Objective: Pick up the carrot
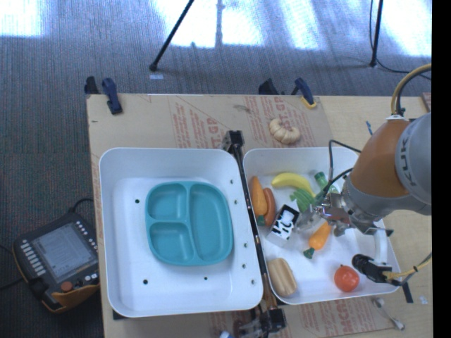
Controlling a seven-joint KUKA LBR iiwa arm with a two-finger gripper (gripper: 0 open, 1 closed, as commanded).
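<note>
The carrot (319,236), small and orange with a green top pointing down-left, lies tilted in the middle of the right white bin (310,298). My gripper (330,215) hovers directly over the carrot's upper right end, at the end of the grey and orange arm that comes in from the right. The metal parts of the gripper hide where it meets the carrot, so I cannot make out any contact.
Around the carrot lie a banana (292,182), a green vegetable (304,200), a black-and-white box (285,223), two orange oblong pieces (258,196), a bun (283,277) and a tomato (346,279). The left bin (120,189) holds a teal divided plate (189,222). A beige gourd (285,131) sits on the bench.
</note>
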